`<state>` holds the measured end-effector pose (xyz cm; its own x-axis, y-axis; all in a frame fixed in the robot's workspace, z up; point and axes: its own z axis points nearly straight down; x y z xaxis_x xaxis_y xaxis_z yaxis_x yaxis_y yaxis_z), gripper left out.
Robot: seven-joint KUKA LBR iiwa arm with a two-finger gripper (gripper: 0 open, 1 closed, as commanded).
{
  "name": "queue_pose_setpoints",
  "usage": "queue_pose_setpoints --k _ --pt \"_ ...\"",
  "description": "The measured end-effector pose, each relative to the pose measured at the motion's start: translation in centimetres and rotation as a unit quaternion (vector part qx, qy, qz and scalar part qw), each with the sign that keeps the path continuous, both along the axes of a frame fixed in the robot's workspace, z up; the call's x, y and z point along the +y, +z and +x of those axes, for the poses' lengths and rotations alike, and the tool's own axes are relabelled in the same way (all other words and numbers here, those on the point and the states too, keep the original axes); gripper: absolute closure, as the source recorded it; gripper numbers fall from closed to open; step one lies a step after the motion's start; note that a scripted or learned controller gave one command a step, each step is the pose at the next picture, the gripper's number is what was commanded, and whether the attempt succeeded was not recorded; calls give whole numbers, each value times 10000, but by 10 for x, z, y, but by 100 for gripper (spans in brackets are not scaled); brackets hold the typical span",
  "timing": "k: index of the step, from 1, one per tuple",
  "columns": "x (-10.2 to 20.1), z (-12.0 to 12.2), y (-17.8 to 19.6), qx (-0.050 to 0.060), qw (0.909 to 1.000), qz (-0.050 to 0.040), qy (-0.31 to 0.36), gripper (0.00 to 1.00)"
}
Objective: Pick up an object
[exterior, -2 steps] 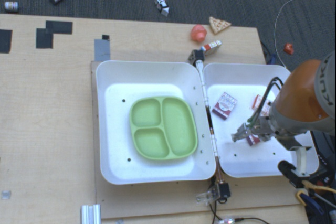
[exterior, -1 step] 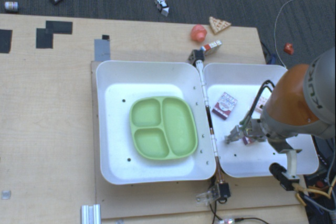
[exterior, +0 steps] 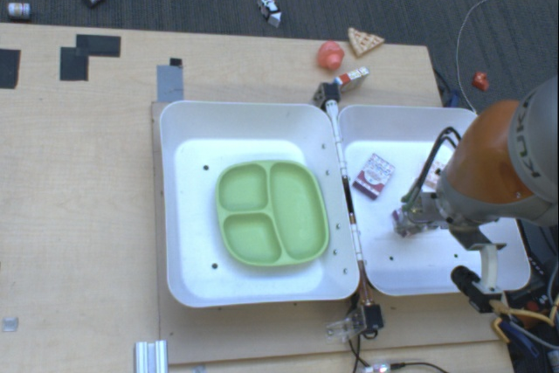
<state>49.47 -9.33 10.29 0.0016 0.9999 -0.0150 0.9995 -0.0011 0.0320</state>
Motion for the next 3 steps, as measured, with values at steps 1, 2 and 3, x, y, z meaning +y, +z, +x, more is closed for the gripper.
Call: queue_pose_setpoints --k 1,2,3 --pt "0 0 0 3 10000 -1 2 0" --pt "5 -2 -13 30 10000 6 -6 0" --pt "5 0 0 -2 10000 3 -4 100"
